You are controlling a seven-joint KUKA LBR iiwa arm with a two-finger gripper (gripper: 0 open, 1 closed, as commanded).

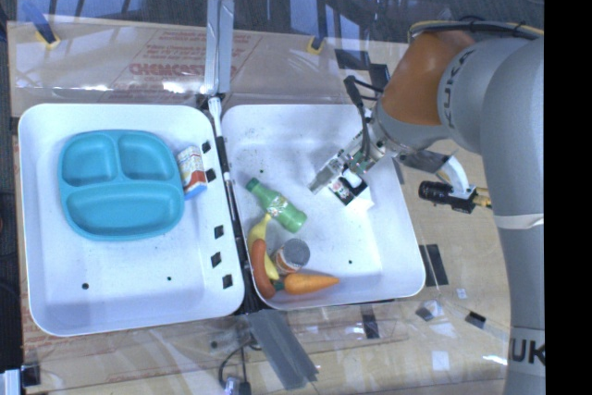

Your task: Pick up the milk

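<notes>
The milk [191, 169] is a small white carton with red and blue print. It lies in the left bin [55, 291], against the right rim of a blue divided plate [120, 182] and close to the wall between the bins. My gripper [338, 181] is low over the floor of the right bin [398, 264], in its upper right part and far to the right of the milk. It looks open, with nothing between its fingers.
A green bottle [277, 205] lies in the middle of the right bin. Toward that bin's front left corner a banana [261, 247], a small can [295, 253] and a carrot [308, 283] are clustered. The arm's orange band [421, 88] hangs over the back right rim.
</notes>
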